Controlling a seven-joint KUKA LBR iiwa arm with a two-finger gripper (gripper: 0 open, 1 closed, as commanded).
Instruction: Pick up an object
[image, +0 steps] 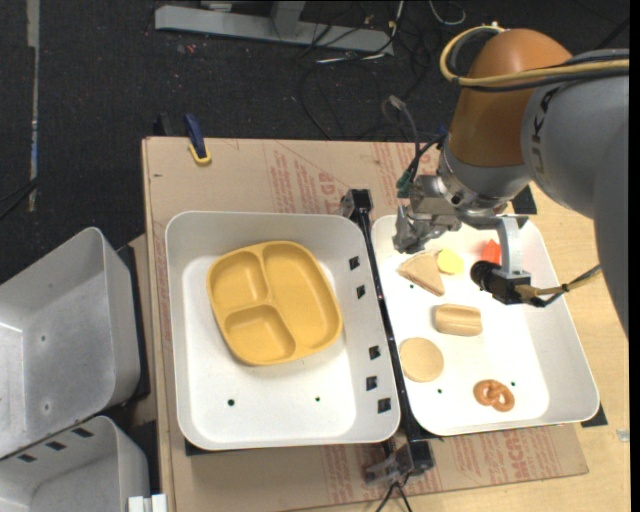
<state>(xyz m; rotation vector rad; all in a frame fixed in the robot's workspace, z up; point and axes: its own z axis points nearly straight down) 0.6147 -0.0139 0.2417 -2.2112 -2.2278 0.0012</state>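
In the right bin (560, 340), just under the gripper (412, 232), whose grip state cannot be told, the tan wedge (424, 272) is judged light, stiff and thin-edged, best taken across its two long slanted sides, the yellow disc (451, 263) being avoided.

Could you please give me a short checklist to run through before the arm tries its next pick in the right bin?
1. End effector over the right bin: ok.
2. Target nearby: bread wedge lies just below it: ok.
3. Object between its fingers: cannot tell.
4. Wedge free of neighbours: yellow piece sits against it: not ok.
5. Other items apart: roll, round cracker, pretzel: ok.
6. Yellow divided plate in the left bin, out of the way: ok.
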